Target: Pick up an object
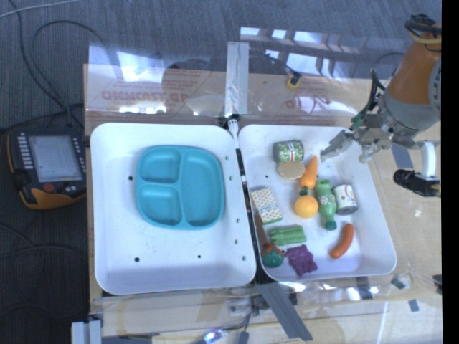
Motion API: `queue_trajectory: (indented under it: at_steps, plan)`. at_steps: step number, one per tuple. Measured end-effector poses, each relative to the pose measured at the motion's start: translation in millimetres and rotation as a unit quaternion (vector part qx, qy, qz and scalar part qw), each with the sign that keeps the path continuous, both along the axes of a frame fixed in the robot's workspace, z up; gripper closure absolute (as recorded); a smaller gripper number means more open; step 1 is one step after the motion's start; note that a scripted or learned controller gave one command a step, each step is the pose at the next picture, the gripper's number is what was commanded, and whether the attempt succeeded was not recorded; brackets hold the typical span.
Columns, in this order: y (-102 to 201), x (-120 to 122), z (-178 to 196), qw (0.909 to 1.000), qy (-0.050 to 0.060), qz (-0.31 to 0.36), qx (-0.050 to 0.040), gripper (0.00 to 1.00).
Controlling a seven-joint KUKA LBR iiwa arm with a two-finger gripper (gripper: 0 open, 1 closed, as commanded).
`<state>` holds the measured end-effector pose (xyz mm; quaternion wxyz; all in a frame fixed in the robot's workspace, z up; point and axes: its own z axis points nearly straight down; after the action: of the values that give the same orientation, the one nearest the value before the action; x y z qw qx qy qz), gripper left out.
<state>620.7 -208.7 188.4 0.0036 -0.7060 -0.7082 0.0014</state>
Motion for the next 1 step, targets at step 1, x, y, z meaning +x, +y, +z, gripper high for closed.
queue_trajectory:
  at_steps: [1]
  plan:
    - [38.8, -22.4, -97.3, 0.9993, -0.002, 0.036, -0.0022, 0.0]
